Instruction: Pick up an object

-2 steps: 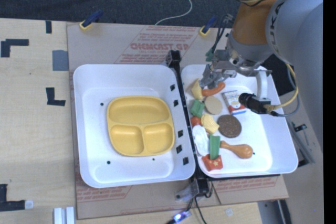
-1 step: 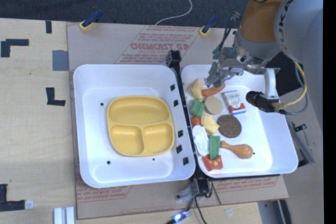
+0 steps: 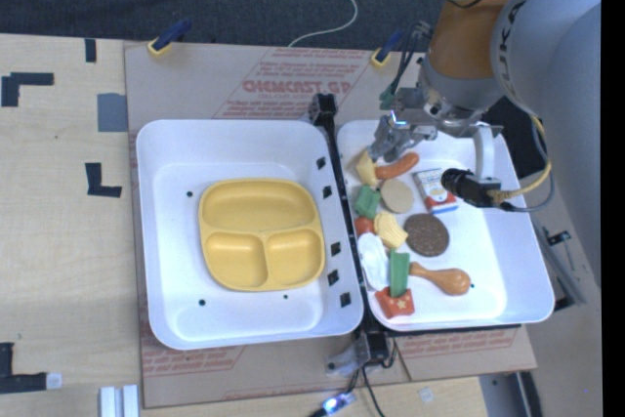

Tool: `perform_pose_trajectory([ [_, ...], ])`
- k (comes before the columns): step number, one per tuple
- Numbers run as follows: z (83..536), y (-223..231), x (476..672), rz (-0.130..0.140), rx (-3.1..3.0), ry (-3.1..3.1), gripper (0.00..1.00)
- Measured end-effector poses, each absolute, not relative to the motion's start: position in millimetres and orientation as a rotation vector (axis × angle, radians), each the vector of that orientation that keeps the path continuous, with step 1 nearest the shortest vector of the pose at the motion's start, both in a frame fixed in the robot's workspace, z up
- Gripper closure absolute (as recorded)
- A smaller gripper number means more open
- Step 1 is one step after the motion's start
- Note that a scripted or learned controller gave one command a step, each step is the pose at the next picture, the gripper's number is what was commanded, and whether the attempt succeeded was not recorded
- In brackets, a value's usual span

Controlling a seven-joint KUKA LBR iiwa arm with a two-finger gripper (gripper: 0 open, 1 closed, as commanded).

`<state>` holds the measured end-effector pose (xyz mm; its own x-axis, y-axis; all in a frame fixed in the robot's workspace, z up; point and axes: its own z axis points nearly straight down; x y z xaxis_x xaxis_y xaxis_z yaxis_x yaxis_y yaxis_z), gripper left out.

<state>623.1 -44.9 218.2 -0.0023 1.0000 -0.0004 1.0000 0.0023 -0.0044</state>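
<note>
Two shallow white bins sit side by side on a cardboard sheet [image 3: 293, 88] over the tabletop. The left bin [image 3: 166, 210] holds one yellow divided plate [image 3: 262, 232] with three compartments. The right bin [image 3: 508, 278] holds a cluster of toy foods along its left side: one sausage [image 3: 398, 166], one pale round biscuit [image 3: 397, 197], one dark brown round cookie [image 3: 427, 234], one drumstick [image 3: 441, 278], one small red, white and blue carton [image 3: 436, 190], two green pieces [image 3: 367, 202] [image 3: 399, 272], two yellow pieces [image 3: 365, 169] [image 3: 391, 230], one white piece [image 3: 373, 255] and one red piece [image 3: 395, 305].

The cardboard carries red print, upside down from this view, reading roughly "CHEMCAST"; the smaller lines are not legible. The carton's writing is too small to read.

The gripper [image 3: 389, 146] hangs over the far left corner of the right bin, just above the sausage and the upper yellow piece. How far it is open, and whether it has anything, I cannot tell.
</note>
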Motion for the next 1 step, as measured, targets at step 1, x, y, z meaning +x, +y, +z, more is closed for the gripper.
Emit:
perform_pose_trajectory([
  [1, 230.5, -53.8, 613.9, 0.004, -2.219, -2.221, 1.00],
])
